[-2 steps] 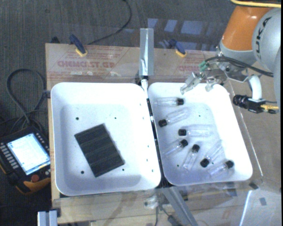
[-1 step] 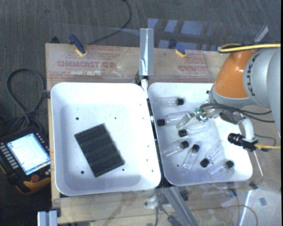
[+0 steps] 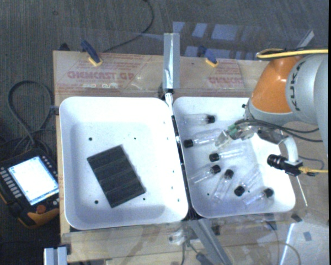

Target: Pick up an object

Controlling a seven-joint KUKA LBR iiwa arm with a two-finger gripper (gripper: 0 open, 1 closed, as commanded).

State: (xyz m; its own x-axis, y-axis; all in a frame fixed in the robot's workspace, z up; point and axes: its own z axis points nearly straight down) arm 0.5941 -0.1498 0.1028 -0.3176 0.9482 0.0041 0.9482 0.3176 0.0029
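Several clear vials with black caps lie scattered in the right bin. One vial rests near the back wall, another vial lies by the left wall, and a third vial sits at the front right. My gripper hangs low over the middle of this bin, its tip right above a vial near the centre. Whether anything sits between its tips is hidden. The grey arm with its orange band comes in from the right.
The left bin holds a black ribbed pad lying flat. A metal divider post stands behind the seam between the bins. A teach pendant lies on the floor to the left.
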